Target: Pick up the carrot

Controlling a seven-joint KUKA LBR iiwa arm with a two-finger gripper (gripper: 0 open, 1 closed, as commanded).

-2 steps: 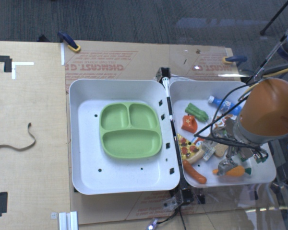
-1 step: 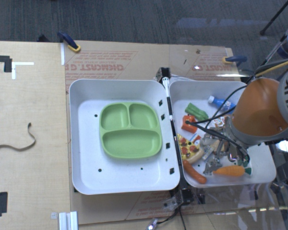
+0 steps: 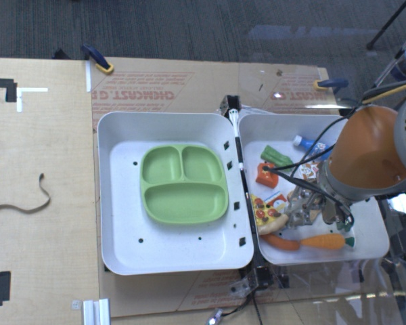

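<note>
The orange carrot (image 3: 310,242) lies on its side near the front wall of the right bin (image 3: 372,246), its green tip pointing right. My gripper (image 3: 311,212) hangs just above and behind it, under the arm's orange band (image 3: 365,147). The wrist hides the fingertips, and nothing is visibly held.
The right bin also holds a green piece (image 3: 277,156), a red-orange toy (image 3: 266,175), a pizza-slice toy (image 3: 269,212) and a blue-capped item (image 3: 302,141). A green divided plate (image 3: 184,183) sits in the left bin (image 3: 115,202). Clamps (image 3: 98,57) grip the cardboard's far edge.
</note>
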